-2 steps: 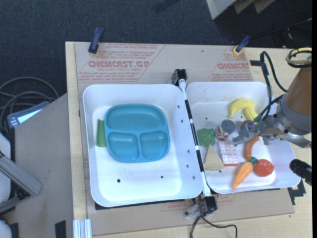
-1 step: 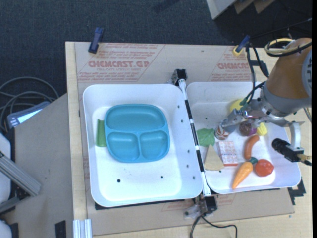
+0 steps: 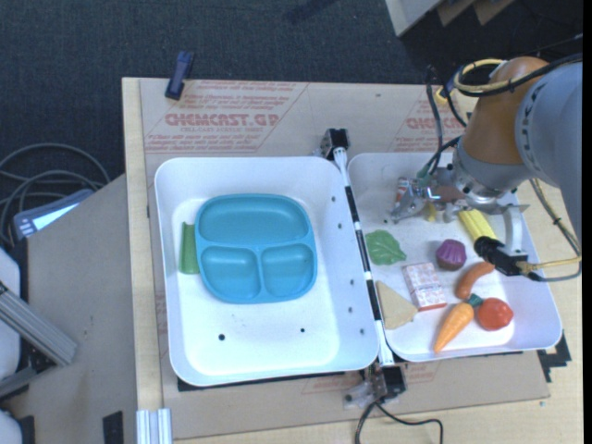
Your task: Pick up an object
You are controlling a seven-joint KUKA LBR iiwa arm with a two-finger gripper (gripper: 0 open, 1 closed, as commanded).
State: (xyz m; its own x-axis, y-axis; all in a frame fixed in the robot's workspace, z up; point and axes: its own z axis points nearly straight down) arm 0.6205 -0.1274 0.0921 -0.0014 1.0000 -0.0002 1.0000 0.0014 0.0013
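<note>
Claw (image 3: 413, 195) low over right white bin (image 3: 546, 326), upper-left part; open or closed: cannot tell. Nearest pick: yellow corn cob (image 3: 474, 224), just right of claw, long axis diagonal down-right

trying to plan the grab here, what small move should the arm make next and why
Probably lower the tool a little toward the small green leaf-shaped toy in the right white bin. The tool sits over the bin's upper part with nothing visibly held, and that toy lies closest, apart from its neighbours.

Tray (image 3: 254, 248) in left bin (image 3: 176, 248); carrot (image 3: 452, 324), tomato (image 3: 495, 313), probably corn (image 3: 475, 226) in right bin (image 3: 546, 326)
</note>
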